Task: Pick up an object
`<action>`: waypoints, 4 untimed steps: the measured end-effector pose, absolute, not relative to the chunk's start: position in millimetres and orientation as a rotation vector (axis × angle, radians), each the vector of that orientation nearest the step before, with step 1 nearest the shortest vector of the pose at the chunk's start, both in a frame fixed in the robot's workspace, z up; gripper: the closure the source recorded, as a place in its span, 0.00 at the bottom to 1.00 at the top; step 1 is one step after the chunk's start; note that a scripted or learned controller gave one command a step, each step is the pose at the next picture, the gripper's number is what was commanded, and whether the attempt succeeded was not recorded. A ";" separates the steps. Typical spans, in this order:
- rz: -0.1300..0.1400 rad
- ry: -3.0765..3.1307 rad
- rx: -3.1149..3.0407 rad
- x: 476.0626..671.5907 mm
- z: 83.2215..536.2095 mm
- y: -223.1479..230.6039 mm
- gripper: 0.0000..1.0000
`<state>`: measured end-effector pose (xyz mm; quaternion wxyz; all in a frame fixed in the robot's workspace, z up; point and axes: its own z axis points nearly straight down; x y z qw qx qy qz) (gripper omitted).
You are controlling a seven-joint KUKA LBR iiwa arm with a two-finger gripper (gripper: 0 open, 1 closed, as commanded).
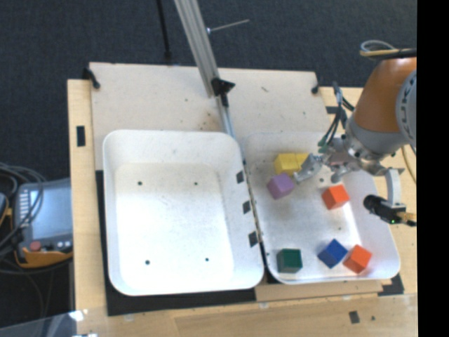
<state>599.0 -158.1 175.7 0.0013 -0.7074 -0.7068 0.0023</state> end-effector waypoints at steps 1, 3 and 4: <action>0.000 -2.218 -2.230 595.3 131.8 -152.7 0.00; -0.022 -2.227 -2.241 601.7 133.1 -155.3 1.00; -0.005 -2.228 -2.222 600.7 180.3 -149.4 1.00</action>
